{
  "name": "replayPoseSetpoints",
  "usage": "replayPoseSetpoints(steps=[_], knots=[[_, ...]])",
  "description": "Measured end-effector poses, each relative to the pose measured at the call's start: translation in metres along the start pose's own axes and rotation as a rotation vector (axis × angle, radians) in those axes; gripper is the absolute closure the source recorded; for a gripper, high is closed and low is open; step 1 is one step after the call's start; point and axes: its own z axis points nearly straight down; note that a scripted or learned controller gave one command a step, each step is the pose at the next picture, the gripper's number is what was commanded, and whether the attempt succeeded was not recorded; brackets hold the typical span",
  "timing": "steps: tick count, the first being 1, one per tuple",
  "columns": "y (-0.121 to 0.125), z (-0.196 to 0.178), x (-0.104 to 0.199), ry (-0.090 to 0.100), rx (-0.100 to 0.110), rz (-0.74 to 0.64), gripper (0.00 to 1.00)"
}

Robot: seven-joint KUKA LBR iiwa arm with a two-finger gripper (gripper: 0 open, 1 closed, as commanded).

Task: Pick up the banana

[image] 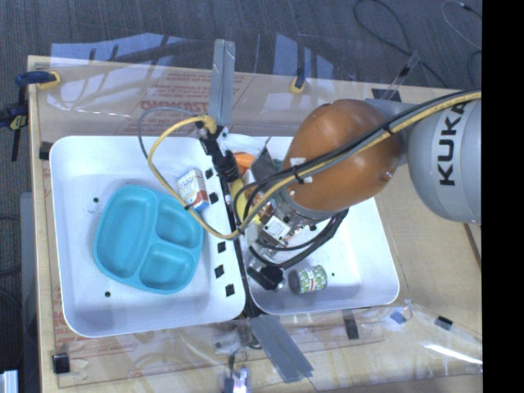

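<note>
**A:** Item one, the gripper (264,268). Position?

**B:** Low in the right bin (378,262), at its near-left corner, close to the wall it shares with the left bin (72,188). Whether it is apart or together: cannot tell, because the wrist and cables cover it from above. Nothing can be made out in its grasp.

**A:** Item two, nearest object?

**B:** A small green-labelled tin (309,279), lying on its side just beside the gripper on the bin floor. It is apart from the gripper, not held.

**A:** Item three, the banana?

**B:** Location cannot be told. The orange wrist housing (340,155) hangs over the middle of the right bin and hides the floor there. My judgement is that the banana lies beneath it. The yellow strand (168,131) looping over the divider is cable, not fruit.

**A:** Further out?

**B:** A small orange object (232,163) at the far end of the shared wall, identity unclear. In the left bin, a little printed carton (190,185) close to that wall. Beside it is a blue divided plate (149,237) with nothing on it.

**A:** Task status?

**B:** Entered as incomplete. The arm is down at working height in the right bin, which suggests a grasp attempt in hand. No banana is lifted and none is seen gripped. Outstanding steps: secure the fruit and raise it clear of the bin. Whether this descent was even on target cannot be judged.
</note>
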Motion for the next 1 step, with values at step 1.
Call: replayPoseSetpoints(steps=[1], knots=[[-0.0745,-0.0513,0.0597,0.002,0.002,0.145,1.00]])
